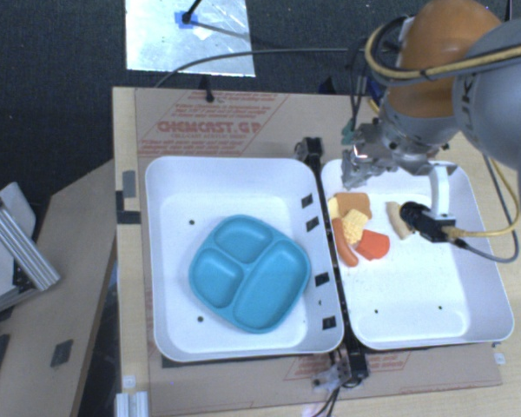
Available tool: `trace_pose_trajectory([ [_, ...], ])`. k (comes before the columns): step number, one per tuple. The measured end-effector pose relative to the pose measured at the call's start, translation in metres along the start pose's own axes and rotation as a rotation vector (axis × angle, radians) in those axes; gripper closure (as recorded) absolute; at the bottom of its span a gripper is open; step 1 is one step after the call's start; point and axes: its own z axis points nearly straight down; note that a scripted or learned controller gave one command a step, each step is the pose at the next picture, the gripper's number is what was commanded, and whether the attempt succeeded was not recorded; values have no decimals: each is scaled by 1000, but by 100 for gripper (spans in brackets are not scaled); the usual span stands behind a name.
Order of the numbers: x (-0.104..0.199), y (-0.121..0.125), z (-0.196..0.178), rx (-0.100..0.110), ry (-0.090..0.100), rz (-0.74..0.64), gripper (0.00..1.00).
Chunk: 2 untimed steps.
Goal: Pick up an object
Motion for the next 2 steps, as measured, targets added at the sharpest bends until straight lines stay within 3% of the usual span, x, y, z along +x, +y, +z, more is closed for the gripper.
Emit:
trace_pose_trajectory([
  [1, 53, 17, 2, -2, -1, 2, 100],
  [2, 99, 28, 31, 1, -1, 2, 100],
])
